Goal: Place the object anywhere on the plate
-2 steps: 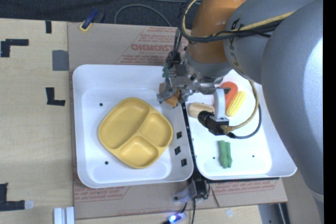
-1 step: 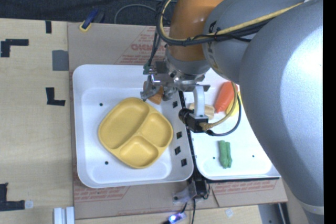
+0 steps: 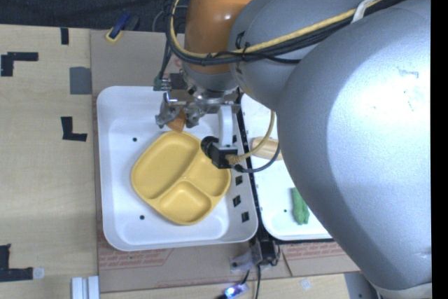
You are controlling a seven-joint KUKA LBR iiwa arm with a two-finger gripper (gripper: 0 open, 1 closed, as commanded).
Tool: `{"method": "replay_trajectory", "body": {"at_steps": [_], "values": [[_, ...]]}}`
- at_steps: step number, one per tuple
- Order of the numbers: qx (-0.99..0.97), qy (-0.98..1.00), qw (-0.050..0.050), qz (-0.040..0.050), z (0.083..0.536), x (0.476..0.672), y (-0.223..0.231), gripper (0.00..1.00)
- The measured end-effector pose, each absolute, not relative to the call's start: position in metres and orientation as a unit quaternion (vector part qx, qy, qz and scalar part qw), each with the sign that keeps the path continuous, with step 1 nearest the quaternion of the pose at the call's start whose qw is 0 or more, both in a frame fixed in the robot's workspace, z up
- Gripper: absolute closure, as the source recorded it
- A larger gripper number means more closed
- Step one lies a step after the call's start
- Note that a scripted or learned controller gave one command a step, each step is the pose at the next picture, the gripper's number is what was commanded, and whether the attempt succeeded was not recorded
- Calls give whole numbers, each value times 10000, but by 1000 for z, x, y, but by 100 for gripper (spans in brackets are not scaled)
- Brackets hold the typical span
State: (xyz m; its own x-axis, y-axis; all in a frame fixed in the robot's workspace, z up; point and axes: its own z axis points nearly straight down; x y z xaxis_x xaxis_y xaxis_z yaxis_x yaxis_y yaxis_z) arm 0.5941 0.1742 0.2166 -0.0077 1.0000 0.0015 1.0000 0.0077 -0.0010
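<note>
hovering gripper (image 3: 176,115) above plate (image 3: 180,178) rim

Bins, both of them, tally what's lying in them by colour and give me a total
Yellow: 1, the divided plate in the left bin
Orange: 1, a small object at the plate's far edge, under the gripper
Green: 1, a long object in the right bin
Total: 3

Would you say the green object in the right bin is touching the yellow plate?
Apart: the camera view shows the green object in the right bin and the yellow plate in the left.
</note>
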Motion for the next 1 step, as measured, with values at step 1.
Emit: {"method": "replay_trajectory", "body": {"at_steps": [1], "values": [[-7052,-7090,4,-6,235,604,212,100]]}}
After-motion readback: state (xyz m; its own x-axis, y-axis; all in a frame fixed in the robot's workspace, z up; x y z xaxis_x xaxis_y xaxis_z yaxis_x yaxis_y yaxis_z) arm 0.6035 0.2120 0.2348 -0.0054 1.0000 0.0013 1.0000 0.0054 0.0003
